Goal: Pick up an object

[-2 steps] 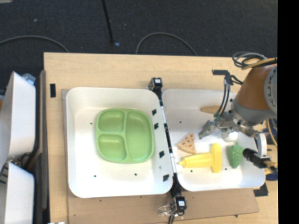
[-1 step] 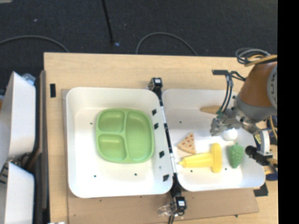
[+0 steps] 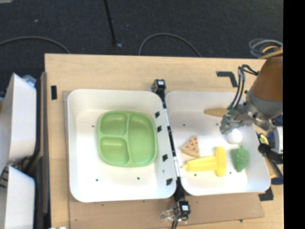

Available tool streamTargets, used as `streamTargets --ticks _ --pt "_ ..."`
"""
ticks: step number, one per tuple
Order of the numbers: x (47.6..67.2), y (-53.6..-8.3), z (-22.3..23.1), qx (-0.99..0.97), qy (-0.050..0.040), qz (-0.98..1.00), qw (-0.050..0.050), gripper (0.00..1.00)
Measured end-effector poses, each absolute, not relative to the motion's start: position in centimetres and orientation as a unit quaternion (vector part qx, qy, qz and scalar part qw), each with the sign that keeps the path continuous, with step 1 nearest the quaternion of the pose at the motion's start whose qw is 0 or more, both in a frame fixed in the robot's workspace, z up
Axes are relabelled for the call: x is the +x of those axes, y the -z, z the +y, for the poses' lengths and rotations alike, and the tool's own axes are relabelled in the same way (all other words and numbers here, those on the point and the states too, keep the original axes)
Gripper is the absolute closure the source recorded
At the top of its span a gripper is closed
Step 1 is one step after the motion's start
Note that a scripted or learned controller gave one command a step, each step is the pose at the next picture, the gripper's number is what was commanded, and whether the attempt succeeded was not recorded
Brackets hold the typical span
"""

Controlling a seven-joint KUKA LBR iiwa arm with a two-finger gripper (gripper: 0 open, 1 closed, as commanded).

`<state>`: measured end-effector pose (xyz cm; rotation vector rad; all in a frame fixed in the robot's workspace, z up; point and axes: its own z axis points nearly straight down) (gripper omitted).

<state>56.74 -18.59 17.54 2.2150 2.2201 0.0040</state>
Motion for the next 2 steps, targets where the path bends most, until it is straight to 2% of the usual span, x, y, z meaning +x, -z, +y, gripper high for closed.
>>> streamTargets --ticks 1,2 --pt "56.9 -22.2 -18.7 0.706 -0.0013 0.708 0.003 1.00" --pt "58.9 -23.4 -13.4 0.705 -0.0013 0.710 0.001 1.00"
